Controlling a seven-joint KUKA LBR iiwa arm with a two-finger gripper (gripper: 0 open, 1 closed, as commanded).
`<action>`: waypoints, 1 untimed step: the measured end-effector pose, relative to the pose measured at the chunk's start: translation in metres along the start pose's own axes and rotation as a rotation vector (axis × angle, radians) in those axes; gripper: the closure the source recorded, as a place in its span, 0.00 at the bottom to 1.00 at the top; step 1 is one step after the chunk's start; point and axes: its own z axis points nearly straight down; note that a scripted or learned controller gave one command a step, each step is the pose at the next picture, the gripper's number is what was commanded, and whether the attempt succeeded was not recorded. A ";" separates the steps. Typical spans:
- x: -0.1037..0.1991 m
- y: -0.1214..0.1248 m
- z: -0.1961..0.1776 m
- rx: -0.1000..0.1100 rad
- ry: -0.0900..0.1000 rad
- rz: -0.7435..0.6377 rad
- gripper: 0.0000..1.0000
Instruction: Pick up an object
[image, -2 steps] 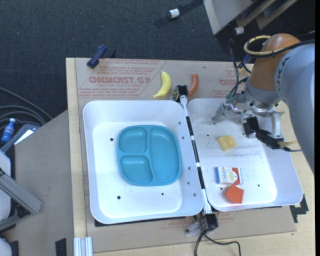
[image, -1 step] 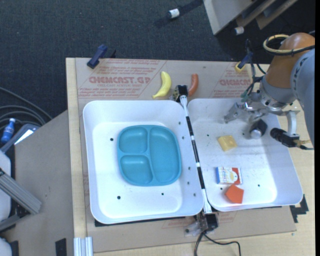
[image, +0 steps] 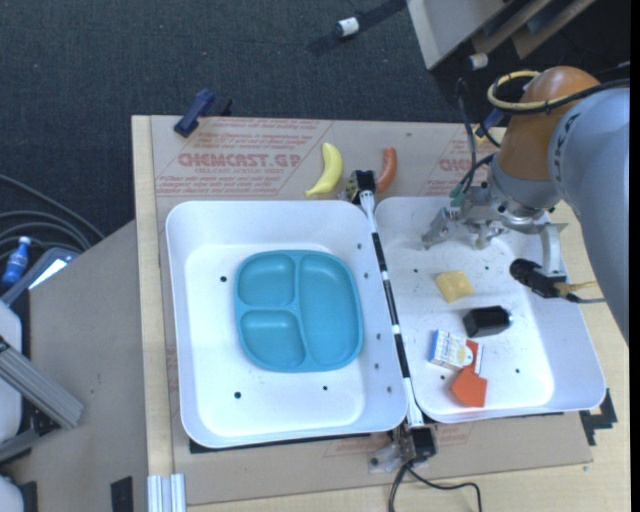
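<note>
The left white bin (image: 190, 300) serves as the landmark: a blue divided tray (image: 298, 308) lies in its middle. Just beyond its far rim, on the bench, lie a yellow banana (image: 326, 170) and, a little further right, an orange sausage-shaped piece (image: 386, 168). A dark blue clip (image: 193, 113) sits past the bin's far left corner, at the bench edge.

Robotics lab: bench-mounted bins (image: 190, 240), loose cables (image: 45, 215).

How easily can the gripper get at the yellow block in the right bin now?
Probably yes. The gripper hovers over the back of the right bin, and the yellow block lies just in front of it, apart from the black object and the small card, with nothing on top.
</note>
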 end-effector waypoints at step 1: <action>0.010 0.000 0.000 0.000 -0.001 0.001 0.00</action>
